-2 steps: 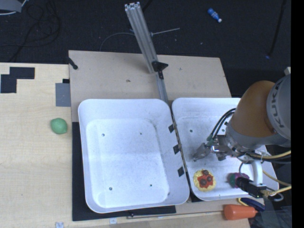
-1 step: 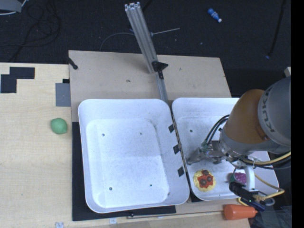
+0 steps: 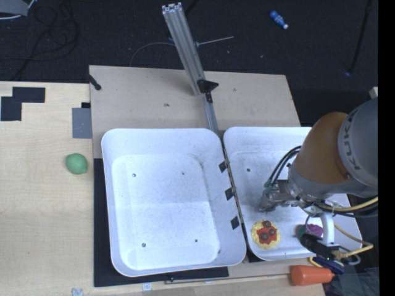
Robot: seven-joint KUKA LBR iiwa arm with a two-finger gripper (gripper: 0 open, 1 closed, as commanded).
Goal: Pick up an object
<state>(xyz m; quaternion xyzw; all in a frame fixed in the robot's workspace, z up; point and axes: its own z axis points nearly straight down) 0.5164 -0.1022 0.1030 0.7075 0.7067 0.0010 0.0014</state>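
Observation:
My gripper (image 3: 270,201) hangs low over the right bin (image 3: 259,147), in its front half, with the grey and orange arm (image 3: 333,153) reaching in from the right. Just in front of it a small round yellow toy with red spots (image 3: 265,234) lies on the bin floor, apart from the gripper. A purple and green object (image 3: 312,230) lies further right in the same bin, partly hidden behind a white part of the arm's wrist. Nothing shows held in the gripper.
The left bin (image 3: 123,142) sits beside the right one, a dividing rim with black clips (image 3: 229,193) between them. A green ball (image 3: 76,163) rests on the bench far left. An orange object (image 3: 310,275) lies outside the bin at the front right. A metal rail (image 3: 188,48) slants in behind.

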